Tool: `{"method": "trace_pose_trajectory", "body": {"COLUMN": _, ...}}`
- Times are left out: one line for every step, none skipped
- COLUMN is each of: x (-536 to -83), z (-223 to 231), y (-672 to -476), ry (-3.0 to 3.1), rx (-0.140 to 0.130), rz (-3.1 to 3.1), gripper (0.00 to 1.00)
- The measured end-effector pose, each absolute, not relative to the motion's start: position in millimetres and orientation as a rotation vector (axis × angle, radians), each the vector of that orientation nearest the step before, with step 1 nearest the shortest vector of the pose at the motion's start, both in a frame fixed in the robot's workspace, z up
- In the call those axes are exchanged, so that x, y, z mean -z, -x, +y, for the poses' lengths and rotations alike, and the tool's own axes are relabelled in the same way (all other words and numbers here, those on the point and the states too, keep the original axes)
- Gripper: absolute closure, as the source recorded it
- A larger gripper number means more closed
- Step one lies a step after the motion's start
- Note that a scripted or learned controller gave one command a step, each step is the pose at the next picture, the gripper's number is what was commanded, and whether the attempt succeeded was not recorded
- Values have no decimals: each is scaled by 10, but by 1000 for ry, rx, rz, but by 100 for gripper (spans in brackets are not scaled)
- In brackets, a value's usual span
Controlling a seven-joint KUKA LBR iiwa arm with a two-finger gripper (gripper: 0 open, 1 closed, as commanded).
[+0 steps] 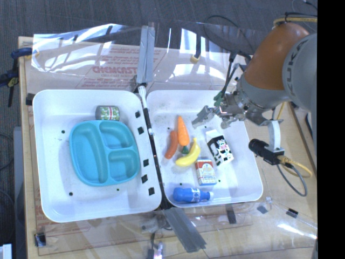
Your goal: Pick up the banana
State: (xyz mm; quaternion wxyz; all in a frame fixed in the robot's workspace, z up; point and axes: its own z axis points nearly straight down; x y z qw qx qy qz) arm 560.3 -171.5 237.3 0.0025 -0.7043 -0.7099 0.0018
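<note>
Over in the right bin (245, 185) the banana (188, 156) lies on a diagonal, its long axis running lower-left to upper-right, touching the carrots (178, 136). Above and to its right, the gripper (215, 117) hovers, jaws spread apart, grasping nothing.

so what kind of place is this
Probably a robot lab test bench: a grey and orange arm reaches over two white bins, toy food like a banana and carrots lies inside, and cables trail across the bench.
</note>
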Motion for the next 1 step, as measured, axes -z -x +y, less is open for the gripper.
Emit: {"method": "trace_pose_trajectory", "body": {"x": -1507, "z": -1751, "y": -5340, "ry": 2042, "rx": -5, "rz": -2381, "gripper": 0}}
